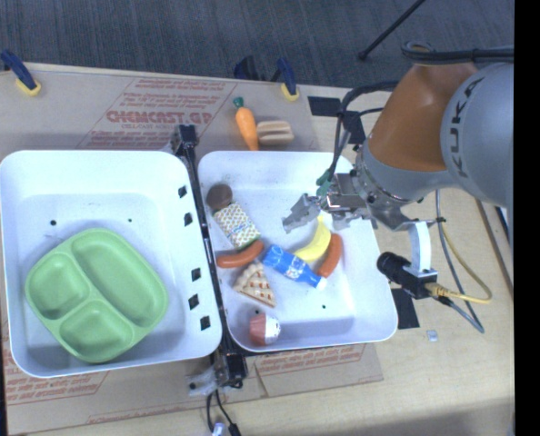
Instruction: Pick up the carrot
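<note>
Carrot (245, 126) sits outside both bins — it lies on the cardboard just beyond the far rim of the right bin (365, 321), orange body pointing toward the bin, green top away from it. Right beside it on the cardboard, a small tan sandwich-like toy (275, 133), the 2 nearly touching.

Arm is in from the right, orange band over the bin's right edge, and the end effector (303, 213) hangs low inside the right bin, well apart from the carrot. Whether it is parted or closed — cannot tell from this angle, and nothing shows clearly in its grip.

Just beneath and beside it, a yellow banana (317, 242) and a red sausage (331, 254) lie side by side. A blue packet (292, 265) rests against them, with a waffle wedge (256, 285), another sausage (238, 256), a checkered packet (235, 222) and a brown round piece (219, 194) toward the bin's left wall. A red-and-white item (264, 328) sits near the front rim.

Left bin (34, 175) holds a green divided plate (95, 295) with 3 compartments.
</note>
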### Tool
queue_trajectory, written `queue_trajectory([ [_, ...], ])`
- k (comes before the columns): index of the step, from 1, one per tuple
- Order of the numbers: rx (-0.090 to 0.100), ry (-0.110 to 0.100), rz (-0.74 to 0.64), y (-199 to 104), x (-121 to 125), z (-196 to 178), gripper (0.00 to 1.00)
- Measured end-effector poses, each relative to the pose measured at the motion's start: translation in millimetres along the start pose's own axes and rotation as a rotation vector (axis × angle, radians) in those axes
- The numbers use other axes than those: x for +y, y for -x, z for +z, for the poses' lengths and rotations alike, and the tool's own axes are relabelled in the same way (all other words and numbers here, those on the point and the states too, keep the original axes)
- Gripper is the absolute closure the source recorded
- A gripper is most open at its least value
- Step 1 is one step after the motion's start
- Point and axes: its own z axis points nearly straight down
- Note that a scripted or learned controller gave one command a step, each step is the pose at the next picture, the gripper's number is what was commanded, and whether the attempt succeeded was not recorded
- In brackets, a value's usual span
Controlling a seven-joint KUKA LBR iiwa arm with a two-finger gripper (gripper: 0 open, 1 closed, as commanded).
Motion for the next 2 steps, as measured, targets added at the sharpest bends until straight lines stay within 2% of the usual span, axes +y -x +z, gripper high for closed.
queue_trajectory([
  [1,-0.001,0.003,0.092,23,-19,-71,0.00],
  [2,0.000,-0.003,0.135,-20,-4,57,0.00],
])
